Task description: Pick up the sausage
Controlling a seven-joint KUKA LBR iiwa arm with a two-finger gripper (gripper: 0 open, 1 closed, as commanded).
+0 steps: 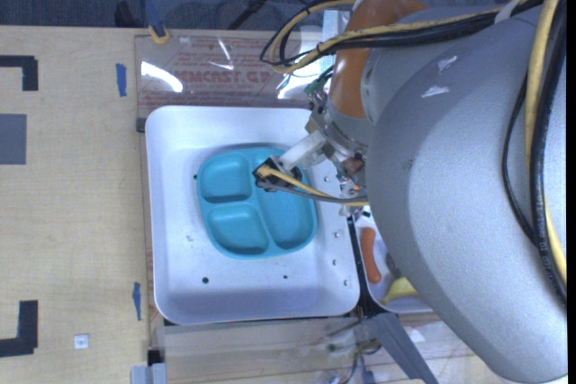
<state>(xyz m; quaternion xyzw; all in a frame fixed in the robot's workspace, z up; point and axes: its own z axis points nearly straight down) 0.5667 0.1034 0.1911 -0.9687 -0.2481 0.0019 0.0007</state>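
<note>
sausage point(369, 254): lying in the right bin point(392, 308), just beside the wall dividing the two bins, partly covered by the arm point(450, 193)
gripper point(346, 175): hanging over the right edge of the left bin point(171, 193), near the blue plate point(243, 211); how open it is, cannot tell; nothing is showing in its hold
offset: gripper is sitting up-view of the sausage, not over it
risk 1: coming down here is likely meaning hitting the plate or the dividing wall, not the sausage
risk 2: sausage is hugging the wall, so there is little room on that side; a close could be pinching the wall or rolling the sausage away
risk 3: yellow item point(402, 288) is lying near the sausage, so a wrong-item grab is looking possible
risk 4: arm is blocking the camera, so a miss would be going unseen
</note>
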